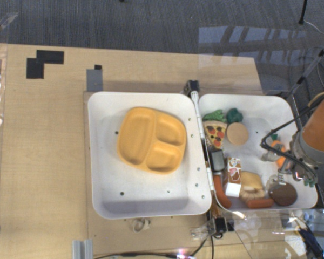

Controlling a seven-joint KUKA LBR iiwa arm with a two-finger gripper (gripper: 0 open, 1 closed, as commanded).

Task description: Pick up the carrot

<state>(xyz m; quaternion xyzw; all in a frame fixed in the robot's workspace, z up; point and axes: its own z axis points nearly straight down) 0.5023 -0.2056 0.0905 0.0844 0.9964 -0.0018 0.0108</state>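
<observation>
The gripper [285, 167] hung low over the right side of the right bin [259, 102], and whether it was open or closed could not be told from this slanted view. The carrot [281, 158], a small orange piece partly hidden by the gripper, lay just beside it, with a brown round piece [283, 194] nearer and a tan disc [237, 134] and pizza slice [215, 134] further left. The left bin [105, 161] on the tabletop [38, 161] held a yellow compartment plate [151, 140].
</observation>
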